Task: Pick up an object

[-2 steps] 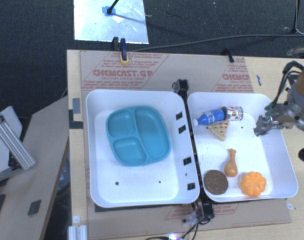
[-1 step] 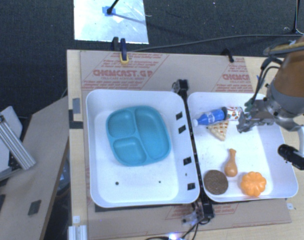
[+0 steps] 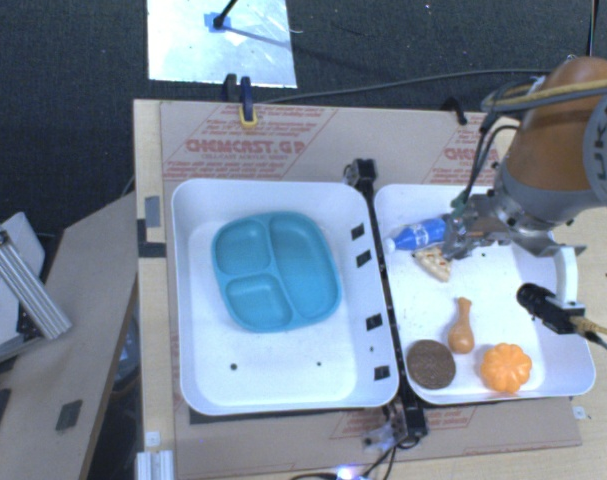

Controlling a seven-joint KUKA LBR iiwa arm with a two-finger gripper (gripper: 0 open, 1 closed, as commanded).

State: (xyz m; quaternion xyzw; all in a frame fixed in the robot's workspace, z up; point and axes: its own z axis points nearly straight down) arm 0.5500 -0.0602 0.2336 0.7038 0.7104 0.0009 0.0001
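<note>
Cookie point(image 3: 432, 364) and pumpkin point(image 3: 506, 367) lie unpicked; claw point(image 3: 455, 240), grip state indiscernible, sits low beside bottle point(image 3: 420, 235); nothing lifted.

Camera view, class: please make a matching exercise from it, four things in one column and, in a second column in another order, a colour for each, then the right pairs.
Things:
1. Divided plate
2. Pumpkin
3. Round cookie
4. Bottle

Colours:
A. Dark brown
B. Blue and white
C. Turquoise
D. Orange

Pairs: 1-C, 2-D, 3-A, 4-B

The plate lies in the left bin; the other three lie in the right bin, the bottle by the gripper.
</note>
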